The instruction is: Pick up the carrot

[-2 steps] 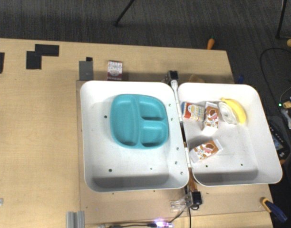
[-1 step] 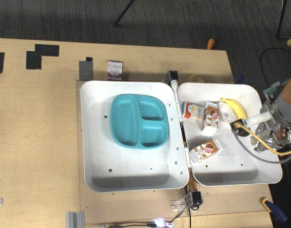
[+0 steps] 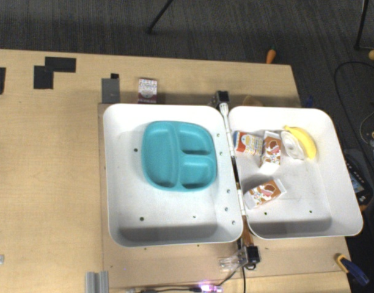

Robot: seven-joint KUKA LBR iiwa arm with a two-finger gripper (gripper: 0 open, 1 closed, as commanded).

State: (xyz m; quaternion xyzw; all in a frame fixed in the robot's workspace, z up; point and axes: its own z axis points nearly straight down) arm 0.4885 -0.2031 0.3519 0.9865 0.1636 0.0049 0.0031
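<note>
Whether the gripper is released or clenched cannot be told. Which thing is the carrot cannot be told with confidence either. The only orange, stick-like piece is a small orange stub (image 3: 271, 56) at the bench's far edge, outside both bins, its long axis running roughly away from the camera.

In the shallow white right bin (image 3: 333, 218) there are five things, gathered in the far half:
- three printed snack packets: an orange-and-white one (image 3: 248, 143) by the left wall, a brown-and-white one (image 3: 272, 151) just beside it, and a third (image 3: 264, 192) apart, nearer the middle
- one white round cup (image 3: 291, 146)
- one yellow banana (image 3: 304, 141), touching the cup

This bin's near half and right side show bare floor.

The shallow white left bin (image 3: 123, 218) holds one teal plastic divided plate (image 3: 178, 155), with bare floor all round it.
</note>
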